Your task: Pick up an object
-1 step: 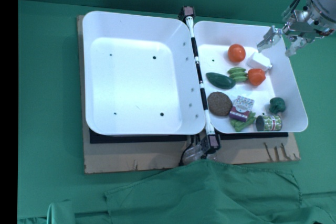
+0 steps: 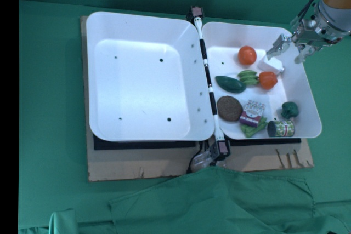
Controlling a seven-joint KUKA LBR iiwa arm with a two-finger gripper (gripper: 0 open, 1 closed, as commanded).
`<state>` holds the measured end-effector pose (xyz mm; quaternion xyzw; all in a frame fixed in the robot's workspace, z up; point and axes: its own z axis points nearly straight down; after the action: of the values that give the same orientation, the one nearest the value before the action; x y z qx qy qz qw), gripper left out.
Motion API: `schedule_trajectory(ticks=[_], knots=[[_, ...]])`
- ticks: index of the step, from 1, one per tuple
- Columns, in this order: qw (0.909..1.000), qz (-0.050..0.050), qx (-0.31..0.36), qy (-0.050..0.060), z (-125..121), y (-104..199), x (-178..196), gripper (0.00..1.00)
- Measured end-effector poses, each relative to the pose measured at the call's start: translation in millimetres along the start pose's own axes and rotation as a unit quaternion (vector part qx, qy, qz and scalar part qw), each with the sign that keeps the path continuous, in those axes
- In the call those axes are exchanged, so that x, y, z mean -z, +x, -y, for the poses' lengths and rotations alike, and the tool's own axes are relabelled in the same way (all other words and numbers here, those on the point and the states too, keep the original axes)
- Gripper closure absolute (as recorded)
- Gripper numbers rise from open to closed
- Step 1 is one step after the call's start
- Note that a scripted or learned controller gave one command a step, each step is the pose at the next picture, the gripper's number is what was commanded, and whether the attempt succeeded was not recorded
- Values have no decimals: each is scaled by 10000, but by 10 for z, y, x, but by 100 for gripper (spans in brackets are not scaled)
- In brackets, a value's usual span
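Gripper (image 2: 290, 51) hangs over the far right corner of the right bin (image 2: 310, 112), jaws spread with nothing between them, just beside a white block (image 2: 271, 64) below. Toys fill that bin: orange ball (image 2: 247, 55) far, dark green pod (image 2: 230, 84) and brown disc (image 2: 229, 108) toward the left wall, green can (image 2: 281, 129) and broccoli (image 2: 289, 109) near right. Left bin (image 2: 109, 27) sits alongside, touching it.

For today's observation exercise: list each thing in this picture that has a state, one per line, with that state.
Two-finger gripper: open, holding nothing, above the right bin's far edge.
Small green-labelled tin can: lying on its side.
Right white bin: holds the objects.
White block: resting in the bin, ungrasped.
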<state>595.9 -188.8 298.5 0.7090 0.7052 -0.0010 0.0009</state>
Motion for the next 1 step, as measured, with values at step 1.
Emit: schedule_trajectory(ticks=[1], knots=[[10000, -9, -3, -18, 6, 19, -1005, 0]])
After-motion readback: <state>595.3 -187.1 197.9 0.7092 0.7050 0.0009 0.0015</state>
